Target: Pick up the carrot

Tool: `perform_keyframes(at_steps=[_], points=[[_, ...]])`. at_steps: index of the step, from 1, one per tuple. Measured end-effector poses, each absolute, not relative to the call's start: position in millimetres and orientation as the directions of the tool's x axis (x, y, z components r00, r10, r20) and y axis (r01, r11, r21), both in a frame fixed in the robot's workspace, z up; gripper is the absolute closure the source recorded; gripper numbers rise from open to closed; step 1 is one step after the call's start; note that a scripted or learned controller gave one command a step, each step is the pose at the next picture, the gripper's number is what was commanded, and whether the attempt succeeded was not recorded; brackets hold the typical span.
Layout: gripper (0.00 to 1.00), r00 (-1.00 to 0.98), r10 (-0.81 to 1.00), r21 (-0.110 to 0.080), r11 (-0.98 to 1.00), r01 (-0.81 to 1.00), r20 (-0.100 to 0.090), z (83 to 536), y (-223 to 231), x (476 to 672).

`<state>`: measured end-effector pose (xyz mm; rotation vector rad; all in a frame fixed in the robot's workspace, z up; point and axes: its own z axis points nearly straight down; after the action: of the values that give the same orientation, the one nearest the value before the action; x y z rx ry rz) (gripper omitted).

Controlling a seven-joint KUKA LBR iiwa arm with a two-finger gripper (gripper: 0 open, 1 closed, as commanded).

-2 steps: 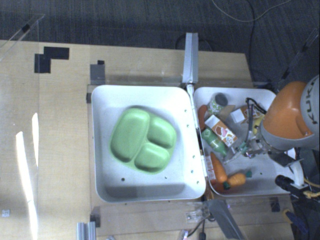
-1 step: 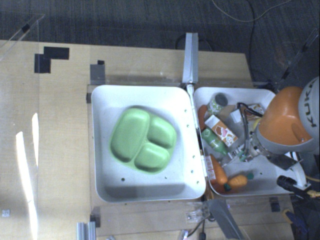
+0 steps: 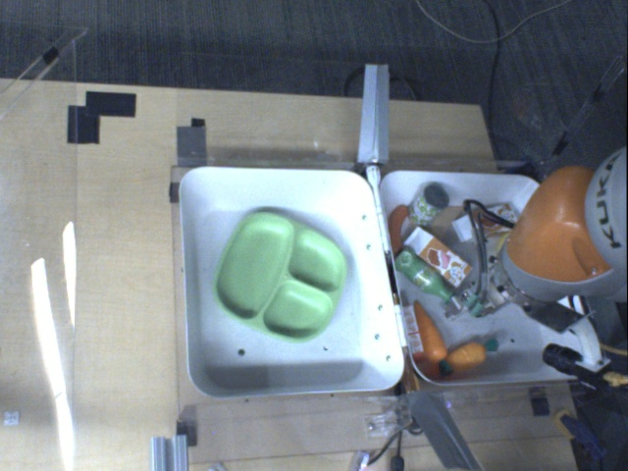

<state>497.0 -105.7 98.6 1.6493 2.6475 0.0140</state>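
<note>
Orange carrot (image 3: pixel 428 330) lies at the right bin's (image 3: pixel 520 366) near-left corner; gripper (image 3: pixel 469 300) hovers just beside it, jaw state impossible to tell.

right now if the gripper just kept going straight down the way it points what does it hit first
Probably the green bottle beside the carton; the gripper hangs at their right edge, with the carrot lower left. Depth is unclear from this view.

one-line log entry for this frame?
task: pick carrot | carrot: right bin, near-left corner, not held | claw: above bin middle | green tray: left bin
</note>
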Motion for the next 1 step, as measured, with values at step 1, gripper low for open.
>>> perform_keyframes(at_steps=[1], points=[[1.00,-0.322,0.947,0.001,0.322,0.947,0.000,182.6,-27.5,488.9]])
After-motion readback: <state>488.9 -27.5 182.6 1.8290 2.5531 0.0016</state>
